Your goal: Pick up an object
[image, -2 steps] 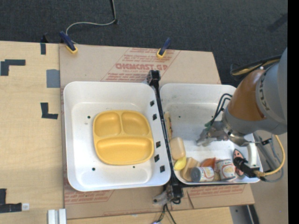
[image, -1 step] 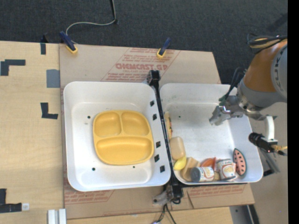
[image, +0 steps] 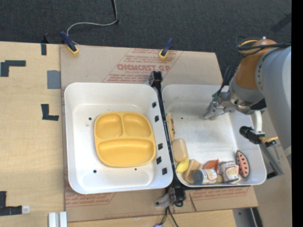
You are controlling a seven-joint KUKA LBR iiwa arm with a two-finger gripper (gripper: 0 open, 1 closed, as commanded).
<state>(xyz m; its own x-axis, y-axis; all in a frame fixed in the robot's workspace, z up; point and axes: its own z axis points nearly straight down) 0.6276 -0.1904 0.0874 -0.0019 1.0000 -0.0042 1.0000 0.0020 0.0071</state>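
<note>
Gripper [image: 214,109]: low over bare floor of right bin [image: 199,91], holding nothing; finger spread cannot be told. Objects: heaped along that bin's near edge, well apart from gripper. Small can [image: 230,172] likely rigid, light, smooth; best gripped across its sides.

The arm [image: 277,86] is a thick, rounded grey tube with a smooth matte shell. An orange band [image: 247,72] rings it above the wrist. Below that sits a metallic grey gripper [image: 213,110], small and angular, with a dark cable [image: 226,79] looping beside the wrist.
</note>
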